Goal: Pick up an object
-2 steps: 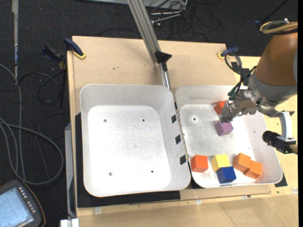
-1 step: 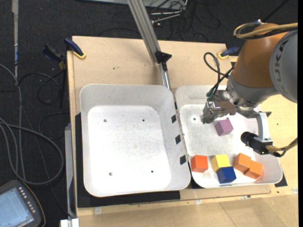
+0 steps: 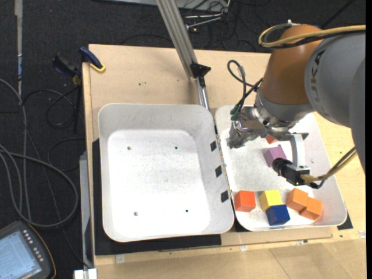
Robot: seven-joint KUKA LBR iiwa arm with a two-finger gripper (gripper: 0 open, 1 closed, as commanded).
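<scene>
Wood bench (image 3: 145,68), 2 white bins (image 3: 157,167), end effector (image 3: 237,137) state unclear, above purple block (image 3: 274,154).

bins (image 3: 116,121) white | blocks: orange (image 3: 244,200), yellow (image 3: 270,199), blue (image 3: 278,214), purple (image 3: 274,154) | bench (image 3: 145,74) tan

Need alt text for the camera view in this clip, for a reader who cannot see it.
A grey and orange robot arm reaches from the right over the right bin, its claw near the bin's upper left; a purple block and orange, yellow and blue blocks lie inside.
</scene>
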